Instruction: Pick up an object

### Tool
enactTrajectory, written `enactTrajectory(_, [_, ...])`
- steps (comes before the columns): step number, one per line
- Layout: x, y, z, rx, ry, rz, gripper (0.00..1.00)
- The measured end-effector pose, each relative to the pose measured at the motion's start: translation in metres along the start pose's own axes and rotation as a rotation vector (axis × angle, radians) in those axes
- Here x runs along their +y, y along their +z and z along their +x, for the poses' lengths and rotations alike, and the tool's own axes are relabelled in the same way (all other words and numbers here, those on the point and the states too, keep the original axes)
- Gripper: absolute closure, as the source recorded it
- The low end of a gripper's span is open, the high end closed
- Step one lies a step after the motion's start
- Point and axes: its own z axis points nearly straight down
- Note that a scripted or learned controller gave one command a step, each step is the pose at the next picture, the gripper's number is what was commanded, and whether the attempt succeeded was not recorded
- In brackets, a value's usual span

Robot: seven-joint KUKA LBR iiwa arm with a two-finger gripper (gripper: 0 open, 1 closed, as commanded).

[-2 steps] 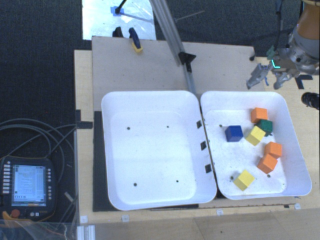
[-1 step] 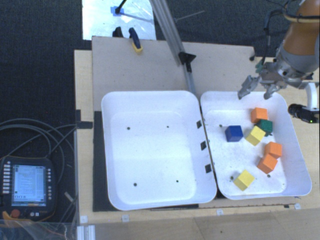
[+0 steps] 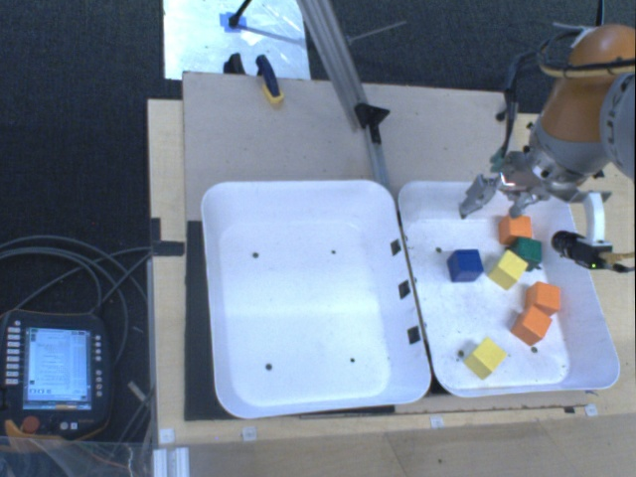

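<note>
jaws spread, orange cube [image 3: 515,229] just below

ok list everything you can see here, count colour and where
bins: 2, white, side by side on the bench; blocks lie in the right one
orange blocks: 3, right bin, one at the top, two lower right
yellow blocks: 2, one mid-bin, one near the front
blue block: 1, left of the middle yellow one
green block: 1, between top orange and yellow
pendant: 1, dark with lit screen, lower left, cabled
clamp: 1, blue and yellow, back of bench
arm: 1, grey and orange, from the right
gripper: 1, open, above the right bin's back edge
</note>
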Motion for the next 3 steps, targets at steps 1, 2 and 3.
enactTrajectory(1, [0.010,0.052,0.000,0.000,-0.003,-0.001,0.00])
enactTrajectory(2, [0.012,0.037,-0.001,-0.001,-0.004,-0.009,1.00])
enactTrajectory(3, [0.021,-0.011,-0.005,-0.002,-0.002,-0.011,1.00])
